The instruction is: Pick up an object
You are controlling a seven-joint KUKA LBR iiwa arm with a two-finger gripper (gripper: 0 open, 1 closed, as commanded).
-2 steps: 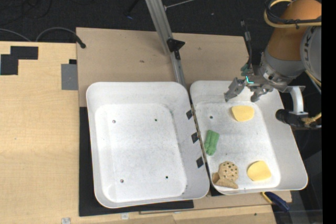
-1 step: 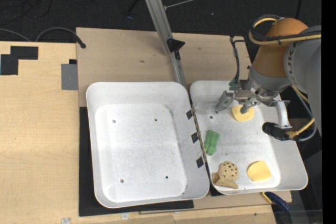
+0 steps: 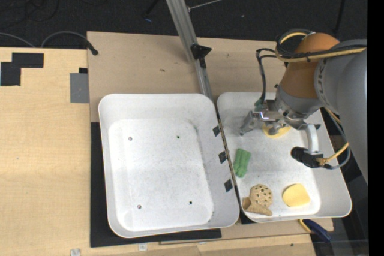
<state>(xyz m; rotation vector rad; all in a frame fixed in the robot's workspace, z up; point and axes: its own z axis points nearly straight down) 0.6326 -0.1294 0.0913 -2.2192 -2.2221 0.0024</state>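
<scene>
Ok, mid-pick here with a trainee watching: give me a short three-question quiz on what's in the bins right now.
1. True or false: the green object lies in the left bin.
2. Which sits nearest the right bin's front edge? A) green object B) yellow piece C) gripper
3. What lies just left of the yellow piece?

Key: 1 false, it is in the right bin. 2 B. 3 the tan perforated object.

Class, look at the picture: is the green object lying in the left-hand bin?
No. The green object lies in the right bin, close to its left wall, beside the left bin.
</scene>
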